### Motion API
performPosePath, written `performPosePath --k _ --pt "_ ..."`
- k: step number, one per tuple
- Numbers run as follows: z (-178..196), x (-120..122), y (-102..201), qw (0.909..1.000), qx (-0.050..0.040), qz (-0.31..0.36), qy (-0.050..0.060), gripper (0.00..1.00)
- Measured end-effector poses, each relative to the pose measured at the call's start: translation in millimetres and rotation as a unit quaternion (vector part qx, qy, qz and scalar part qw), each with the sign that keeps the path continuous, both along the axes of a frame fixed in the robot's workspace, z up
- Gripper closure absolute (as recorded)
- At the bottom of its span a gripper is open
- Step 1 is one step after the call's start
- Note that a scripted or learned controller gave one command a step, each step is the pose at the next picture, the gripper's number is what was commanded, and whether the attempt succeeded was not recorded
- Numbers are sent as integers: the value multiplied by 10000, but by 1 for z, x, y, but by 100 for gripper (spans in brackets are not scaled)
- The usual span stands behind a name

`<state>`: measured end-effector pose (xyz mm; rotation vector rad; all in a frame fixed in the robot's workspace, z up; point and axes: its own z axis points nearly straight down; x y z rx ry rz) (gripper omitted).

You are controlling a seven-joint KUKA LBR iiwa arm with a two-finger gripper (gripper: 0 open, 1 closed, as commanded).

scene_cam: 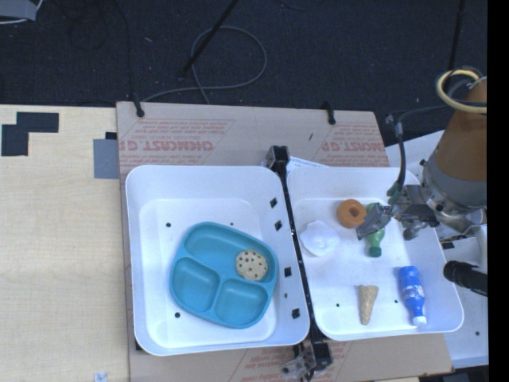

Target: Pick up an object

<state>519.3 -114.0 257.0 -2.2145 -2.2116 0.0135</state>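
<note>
Several candidates lie in the right bin (453, 313). The gripper (380, 223) hangs over the green object (374, 243), just right of the doughnut (351, 213): approach stage. Its fingers' state I cannot tell. Next, it must descend and close squarely.

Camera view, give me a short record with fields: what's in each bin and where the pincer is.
left bin: blue divided tray with a cookie in its upper right compartment
right bin: doughnut, white crumpled item, green object, cone, blue bottle
pincer: over the right bin, low beside the doughnut and at the green object
grip: cannot tell
arm: reaches in from the right
</note>
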Motion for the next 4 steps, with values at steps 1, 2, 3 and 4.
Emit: performPosePath --k 1,2,3,4 --pt "6 2 0 10000 -6 9 -53 0" --pt "-40 7 0 10000 -4 7 -32 0" --pt "-86 0 -1 10000 0 4 -27 0" --pt "-129 -1 2 10000 0 4 -32 0"
